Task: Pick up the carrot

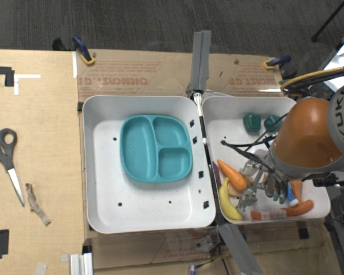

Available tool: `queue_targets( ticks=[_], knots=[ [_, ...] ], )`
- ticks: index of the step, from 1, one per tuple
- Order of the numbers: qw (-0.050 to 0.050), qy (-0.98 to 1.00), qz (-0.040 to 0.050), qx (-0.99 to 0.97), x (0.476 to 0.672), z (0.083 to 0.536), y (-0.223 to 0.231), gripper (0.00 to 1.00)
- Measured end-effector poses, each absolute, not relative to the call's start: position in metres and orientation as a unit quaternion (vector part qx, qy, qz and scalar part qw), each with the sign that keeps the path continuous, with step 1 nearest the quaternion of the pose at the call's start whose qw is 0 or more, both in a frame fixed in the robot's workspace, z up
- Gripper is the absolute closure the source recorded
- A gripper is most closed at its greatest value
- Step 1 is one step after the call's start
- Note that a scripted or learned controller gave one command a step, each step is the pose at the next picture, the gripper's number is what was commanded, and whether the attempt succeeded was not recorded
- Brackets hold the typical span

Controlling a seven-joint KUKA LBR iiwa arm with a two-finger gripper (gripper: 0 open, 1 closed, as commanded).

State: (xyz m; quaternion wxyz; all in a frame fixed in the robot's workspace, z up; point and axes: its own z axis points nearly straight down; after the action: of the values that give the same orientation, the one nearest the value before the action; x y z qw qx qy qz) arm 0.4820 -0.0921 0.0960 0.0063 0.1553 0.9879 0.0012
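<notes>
On the table (34,153) at far left lay scissors (6,159), well clear of the work. The left bin (97,211) held a teal plate (156,149), and none of that bore on the grasp. The carrot (232,175) lay in the right bin (229,110), near its left wall, tilted, with a banana (227,202) touching or just beside its lower end. The tool (253,183) hung just right of the carrot among dangling cables, and nothing sat between its parts; whether it stood wide or narrow could not be told. The likely trouble was crowding: a descent might land on the banana, or nudge the carrot against the bin wall so it rolled away from the grip. The carrot's taper could also let it slip out on the lift. Further right, the arm (304,136) covered much of the bin, hiding parts of an orange-red item (298,208) and some small coloured pieces (284,193); two teal objects (261,122) at the back were too small to identify.
</notes>
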Motion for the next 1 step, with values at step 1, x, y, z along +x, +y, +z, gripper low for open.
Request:
queue_targets(
  ticks=[1],
  knots=[
    [0.006,0.999,-0.0008,0.052,0.5295,0.0965,-0.0941,0.00]
  ],
)
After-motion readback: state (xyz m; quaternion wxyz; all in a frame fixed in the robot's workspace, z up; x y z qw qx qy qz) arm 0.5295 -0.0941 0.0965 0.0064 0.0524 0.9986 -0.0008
